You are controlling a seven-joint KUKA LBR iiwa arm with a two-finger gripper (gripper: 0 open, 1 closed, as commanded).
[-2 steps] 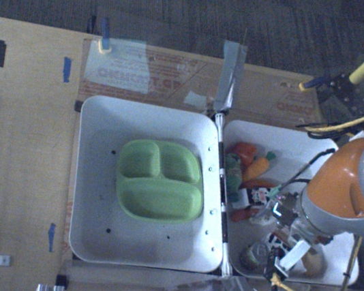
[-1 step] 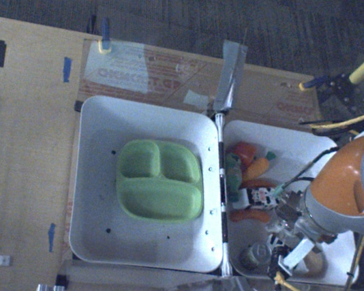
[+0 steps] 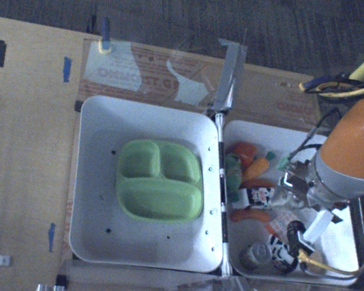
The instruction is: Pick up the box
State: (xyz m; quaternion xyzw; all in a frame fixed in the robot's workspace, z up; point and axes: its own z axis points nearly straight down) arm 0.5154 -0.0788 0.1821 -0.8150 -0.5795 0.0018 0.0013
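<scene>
A small box [image 3: 260, 197] with a black, white and red print lies in the middle of the right bin [image 3: 347, 255], among other items. My gripper [image 3: 291, 201] hangs low over the right bin, just right of the box. The grey wrist and orange band [image 3: 357, 139] cover much of the bin's right half. Whether the gripper touches the box is hidden by the wrist. Nothing is visibly held.
The left bin [image 3: 85, 229] holds a green divided plate [image 3: 160, 179]. Around the box lie an orange piece [image 3: 257, 167], a red piece [image 3: 245, 150], a green piece [image 3: 233, 177], a red strip [image 3: 250, 217], a metal can [image 3: 257, 255] and a black-and-white item [image 3: 282, 251].
</scene>
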